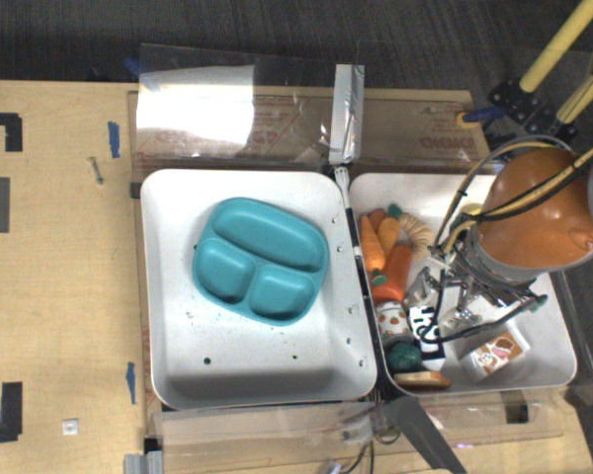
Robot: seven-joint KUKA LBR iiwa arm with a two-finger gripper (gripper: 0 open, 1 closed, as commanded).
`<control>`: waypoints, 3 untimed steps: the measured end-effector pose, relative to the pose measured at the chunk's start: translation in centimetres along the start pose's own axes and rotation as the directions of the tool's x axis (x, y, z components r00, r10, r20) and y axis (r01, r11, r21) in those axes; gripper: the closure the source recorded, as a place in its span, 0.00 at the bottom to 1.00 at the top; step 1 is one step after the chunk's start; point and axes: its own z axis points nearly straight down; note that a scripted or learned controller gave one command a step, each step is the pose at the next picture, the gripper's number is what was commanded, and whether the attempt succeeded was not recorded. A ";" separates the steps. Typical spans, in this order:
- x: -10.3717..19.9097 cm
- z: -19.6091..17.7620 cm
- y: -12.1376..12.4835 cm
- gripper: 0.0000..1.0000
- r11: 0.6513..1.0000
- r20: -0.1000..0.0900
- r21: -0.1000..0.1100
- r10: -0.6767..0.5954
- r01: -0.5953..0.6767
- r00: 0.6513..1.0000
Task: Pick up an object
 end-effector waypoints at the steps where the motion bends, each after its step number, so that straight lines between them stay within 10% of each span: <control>1: -5.8 -15.1 -3.2 1.00 0.973 -0.012 -0.035 -0.229 0.229 0.973; 2: -4.3 -7.6 6.6 1.00 0.963 -0.017 -0.055 -0.263 0.262 0.965; 3: -12.1 -6.7 17.5 1.00 0.935 -0.009 -0.050 -0.352 0.351 0.936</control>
